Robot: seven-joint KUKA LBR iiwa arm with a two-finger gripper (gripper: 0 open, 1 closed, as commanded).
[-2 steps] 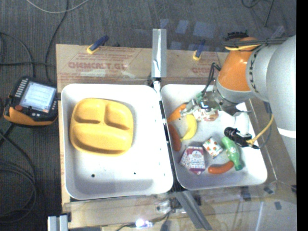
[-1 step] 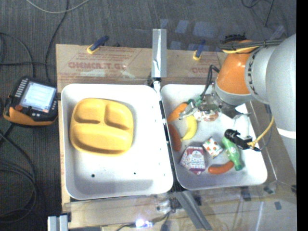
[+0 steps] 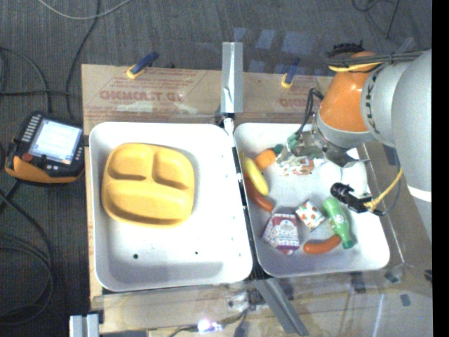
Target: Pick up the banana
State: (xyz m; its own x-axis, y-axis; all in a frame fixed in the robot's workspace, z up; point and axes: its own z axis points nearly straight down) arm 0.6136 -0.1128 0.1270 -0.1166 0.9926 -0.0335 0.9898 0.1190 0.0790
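**Hard to make out.** The gripper [image 3: 300, 146] of the grey arm is over the far part of the right shallow white bin [image 3: 379, 258]. Its tip is crowded under the wrist and orange band, so I cannot tell whether it stands apart or together. Just below it is a crumpled white packet with red print [image 3: 300, 167], its far edge covered by the gripper.

**Right bin, other contents.**
- A small orange rounded piece [image 3: 266, 159] lies just beside the banana's far end.
- A red-brown sausage [image 3: 261, 202] lies at the banana's near end, touching or nearly so.
- A red-and-white carton [image 3: 281, 232].
- A small white box with red print [image 3: 309, 215].
- A green plastic bottle [image 3: 339, 223].
- An orange-red sausage [image 3: 322, 245] lies against the bottle's near end.

**Left shallow white bin** [image 3: 140, 265]. It holds a yellow plastic compartment tray [image 3: 149, 183].

**Floor, left.** An orange-edged handheld pendant with a lit screen [image 3: 45, 148].

**Task item.** The yellow banana [image 3: 256, 177] lies flat in the right bin along its left wall, apart from the gripper and to its left. Its long axis runs far to near. The far end is closest to the wall and the near end angles slightly toward the bin's middle.
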